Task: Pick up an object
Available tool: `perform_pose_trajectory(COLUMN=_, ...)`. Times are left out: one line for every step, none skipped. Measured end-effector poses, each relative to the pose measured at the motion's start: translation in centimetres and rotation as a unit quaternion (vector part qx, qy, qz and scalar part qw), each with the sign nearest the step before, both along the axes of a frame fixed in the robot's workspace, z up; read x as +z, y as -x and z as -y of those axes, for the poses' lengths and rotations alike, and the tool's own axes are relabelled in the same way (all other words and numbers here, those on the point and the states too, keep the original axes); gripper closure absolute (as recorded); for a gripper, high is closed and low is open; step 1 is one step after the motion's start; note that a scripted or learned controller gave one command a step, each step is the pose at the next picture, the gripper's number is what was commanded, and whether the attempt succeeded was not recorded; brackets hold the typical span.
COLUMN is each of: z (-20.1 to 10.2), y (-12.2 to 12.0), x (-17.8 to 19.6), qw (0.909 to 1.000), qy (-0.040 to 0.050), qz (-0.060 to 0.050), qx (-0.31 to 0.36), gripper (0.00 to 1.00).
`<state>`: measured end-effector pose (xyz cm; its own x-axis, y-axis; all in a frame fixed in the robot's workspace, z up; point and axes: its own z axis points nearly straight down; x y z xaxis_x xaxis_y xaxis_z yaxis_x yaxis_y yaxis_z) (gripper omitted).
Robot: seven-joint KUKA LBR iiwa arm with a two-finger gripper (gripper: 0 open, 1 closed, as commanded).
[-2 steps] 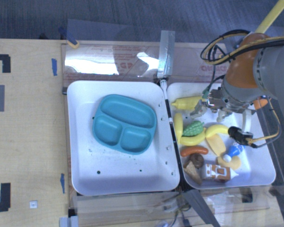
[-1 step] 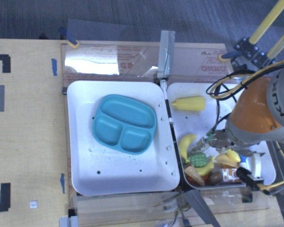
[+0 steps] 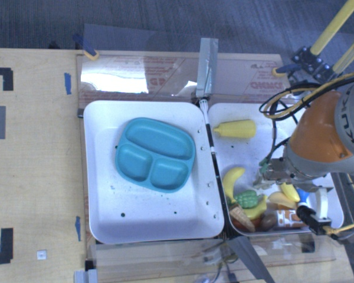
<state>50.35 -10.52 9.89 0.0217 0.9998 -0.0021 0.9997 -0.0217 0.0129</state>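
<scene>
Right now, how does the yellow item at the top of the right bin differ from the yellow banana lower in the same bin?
The yellow item lies alone near the far wall, pointing sideways across the bin; the banana lies nearer the pile of toy food. The yellow item looks straight and thick, while the banana is curved and tapers. The yellow item is farther from the arm than the banana. Both are yellow and rest on the white bin floor.

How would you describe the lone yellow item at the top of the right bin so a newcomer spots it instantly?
Start at the right bin, the one the arm reaches over. Near its far edge, close to the divider between the bins, lies a yellow corn-like piece on its side. It sits alone on bare white floor, apart from the heap of toy food piled at the near edge.
</scene>
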Motion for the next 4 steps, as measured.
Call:
perform_pose_trajectory(z=0.0, y=0.0, x=-0.1, qw=1.0, qy=-0.0001, qz=-0.001, qx=0.0, gripper=0.0)
perform_pose_trajectory(z=0.5, y=-11.0, x=-1.2, qw=1.0, qy=-0.0005, qz=-0.004, qx=0.0, gripper=0.0)
perform_pose_trajectory(z=0.0, y=-15.5, x=-1.4, qw=0.9983, qy=-0.0006, qz=-0.026, qx=0.052, gripper=0.0)
perform_pose_trajectory(z=0.0, y=-15.2, x=-0.6, qw=0.9981, qy=0.0006, qz=-0.032, qx=0.053, gripper=1.0)
